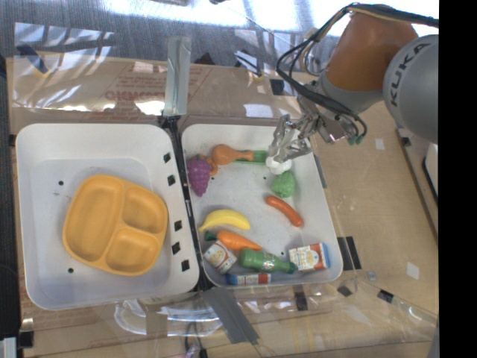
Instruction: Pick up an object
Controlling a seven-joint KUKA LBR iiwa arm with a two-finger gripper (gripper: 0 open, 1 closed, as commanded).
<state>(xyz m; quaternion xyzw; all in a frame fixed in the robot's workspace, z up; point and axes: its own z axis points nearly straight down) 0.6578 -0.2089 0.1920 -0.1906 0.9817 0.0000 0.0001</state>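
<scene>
Over the upper right corner of the right bin (328, 233) you see the gripper (282, 157), hanging from the grey arm (412, 80) with its orange band (367, 47). Its fingers point down and to the left, and a small white piece (279, 165) sits right at their tips; you can see it touching them, but whether they pinch it or merely rest on it you cannot tell. Just below the gripper lies a green vegetable (284, 184), close under the white piece. To the gripper's left you find an orange drumstick-shaped toy (228, 154) with a green stem end reaching toward the fingers, and farther left a bunch of purple grapes (198, 174) against the bin's left wall. Below the gripper, past the green vegetable, lies a red-orange sausage (285, 210). Lower and to the left you see a yellow banana (225, 219), with a carrot (238, 241) just beneath it. Along the bin's lower edge, well away from the gripper, stand a small can (220, 257), a green bottle (266, 261) on its side, a small carton (309, 256) and a flat blue and red box (249, 279). Far to the gripper's left, the left bin (33, 222) holds a yellow divided plate (115, 224).
</scene>
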